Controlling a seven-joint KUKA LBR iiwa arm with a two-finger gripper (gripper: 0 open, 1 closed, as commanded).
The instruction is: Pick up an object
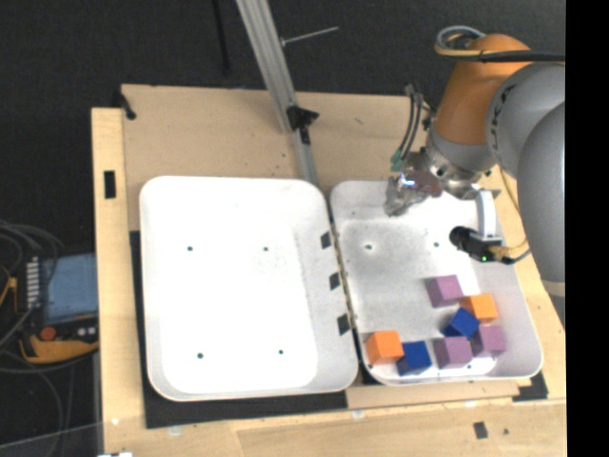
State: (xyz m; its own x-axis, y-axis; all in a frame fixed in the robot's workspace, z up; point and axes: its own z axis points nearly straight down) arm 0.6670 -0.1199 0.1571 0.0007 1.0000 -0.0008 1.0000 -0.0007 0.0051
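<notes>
Blue block [415,357] at bin's near rim; hand [402,195] far above, apart.

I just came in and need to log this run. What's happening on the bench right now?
A grey arm with an orange band reaches in from the right, and its end effector hangs over the far end of the right bin, with nothing seen in it. The blocks lie untouched at that bin's near end: three purple, two orange and two blue, such as the orange block and the blue block beside it. The left bin sits alongside. No pick has happened yet.
</notes>
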